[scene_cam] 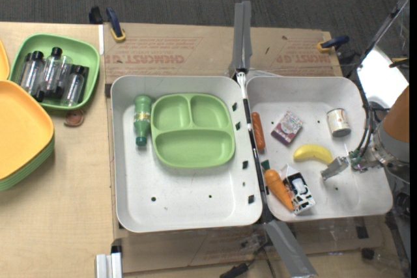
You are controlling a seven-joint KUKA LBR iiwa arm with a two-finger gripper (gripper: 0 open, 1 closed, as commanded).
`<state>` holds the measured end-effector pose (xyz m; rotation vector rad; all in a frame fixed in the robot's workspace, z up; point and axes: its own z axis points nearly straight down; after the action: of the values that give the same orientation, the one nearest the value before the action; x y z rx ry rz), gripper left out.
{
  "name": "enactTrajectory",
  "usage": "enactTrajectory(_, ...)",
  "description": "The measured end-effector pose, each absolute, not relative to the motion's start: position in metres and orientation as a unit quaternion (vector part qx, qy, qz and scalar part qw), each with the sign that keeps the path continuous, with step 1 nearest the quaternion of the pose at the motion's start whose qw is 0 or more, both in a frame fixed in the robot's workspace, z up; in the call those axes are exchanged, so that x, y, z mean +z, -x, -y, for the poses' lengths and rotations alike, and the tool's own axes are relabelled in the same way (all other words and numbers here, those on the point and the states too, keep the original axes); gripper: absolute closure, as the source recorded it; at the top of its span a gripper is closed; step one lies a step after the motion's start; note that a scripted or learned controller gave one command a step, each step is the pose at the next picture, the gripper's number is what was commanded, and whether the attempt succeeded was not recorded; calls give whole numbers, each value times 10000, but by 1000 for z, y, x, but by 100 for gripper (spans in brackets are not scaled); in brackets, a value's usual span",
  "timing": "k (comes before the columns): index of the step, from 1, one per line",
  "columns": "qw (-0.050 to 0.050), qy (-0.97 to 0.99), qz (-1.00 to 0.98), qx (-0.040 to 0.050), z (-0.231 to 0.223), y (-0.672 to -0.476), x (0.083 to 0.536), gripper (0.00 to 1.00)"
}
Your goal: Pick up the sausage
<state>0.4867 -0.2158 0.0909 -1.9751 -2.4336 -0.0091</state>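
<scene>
Bench carries two white bins on cardboard; landmark is the right bin point(339, 84). The gripper point(335, 168) hangs low over that bin's floor, right of centre; whether its jaws are open cannot be told. The sausage point(258, 131) lies along its left wall. Between them: banana point(313, 153), carrot point(279, 189).

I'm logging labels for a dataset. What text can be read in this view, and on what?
"CHEMCAST GP", printed red and upside down, on the cardboard sheet behind the bins; it appears again on its right part.
Purple packet, small can, black-and-white box, bottles in the green bowl: print too small to read.
</scene>
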Motion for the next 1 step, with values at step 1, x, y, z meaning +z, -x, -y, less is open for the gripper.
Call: enactTrajectory(1,37,6302,7764,-29,216,-487,91,0)
